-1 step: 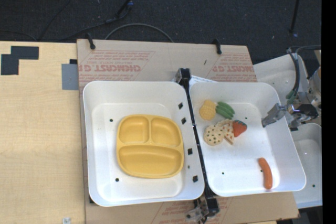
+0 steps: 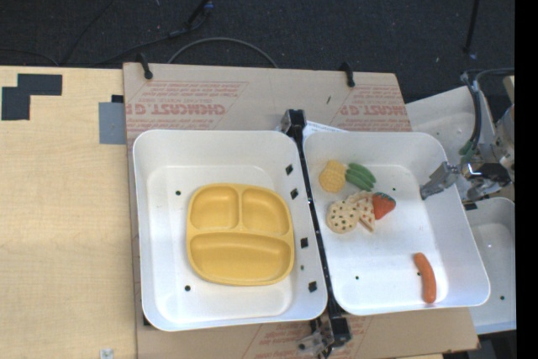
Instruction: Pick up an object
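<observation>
The right bin (image 2: 454, 265) holds a cluster of toy food. It is made up of a yellow corn piece (image 2: 334, 176), a green pepper (image 2: 361, 175), a chocolate-chip cookie (image 2: 341, 217), a tan cracker (image 2: 364, 211) and a red strawberry (image 2: 383, 205). An orange sausage (image 2: 426, 277) lies alone near the bin's front right corner. My gripper (image 2: 445, 179) hangs over the right rim of this bin, to the right of the strawberry and apart from every object. Nothing shows in its grasp.
The left bin (image 2: 160, 265) carries a yellow divided plate (image 2: 240, 233). A black divider (image 2: 304, 206) runs between the bins. Cardboard lies under both bins, a wooden bench top is on the left, and white arm hardware (image 2: 496, 139) stands at the right.
</observation>
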Action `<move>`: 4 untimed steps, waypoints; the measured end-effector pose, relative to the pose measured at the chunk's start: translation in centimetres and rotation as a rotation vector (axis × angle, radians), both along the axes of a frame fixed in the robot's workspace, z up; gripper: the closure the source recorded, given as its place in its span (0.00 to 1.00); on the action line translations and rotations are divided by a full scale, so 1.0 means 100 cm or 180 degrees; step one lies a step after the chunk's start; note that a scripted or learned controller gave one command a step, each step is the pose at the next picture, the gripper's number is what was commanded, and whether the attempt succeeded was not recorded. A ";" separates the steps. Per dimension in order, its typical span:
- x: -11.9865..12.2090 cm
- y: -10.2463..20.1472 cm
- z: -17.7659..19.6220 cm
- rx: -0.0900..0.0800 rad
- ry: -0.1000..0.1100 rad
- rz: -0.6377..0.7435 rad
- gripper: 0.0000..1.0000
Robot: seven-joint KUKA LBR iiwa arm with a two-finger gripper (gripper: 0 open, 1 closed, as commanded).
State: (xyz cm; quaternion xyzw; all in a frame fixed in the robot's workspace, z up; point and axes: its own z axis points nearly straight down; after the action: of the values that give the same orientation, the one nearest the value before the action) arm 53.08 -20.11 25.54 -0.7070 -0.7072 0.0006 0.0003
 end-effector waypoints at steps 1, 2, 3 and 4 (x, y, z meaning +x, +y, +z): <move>-0.011 0.000 -0.056 0.0010 0.0022 -0.0003 0.00; -0.007 -0.007 -0.104 0.0010 0.0019 -0.0002 0.00; -0.006 -0.003 -0.148 0.0011 0.0017 -0.0002 0.00; -0.005 -0.004 -0.136 0.0007 0.0011 -0.0007 1.00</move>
State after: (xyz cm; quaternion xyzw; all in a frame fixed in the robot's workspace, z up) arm 52.54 -20.50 11.97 -0.7078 -0.7064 0.0010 0.0023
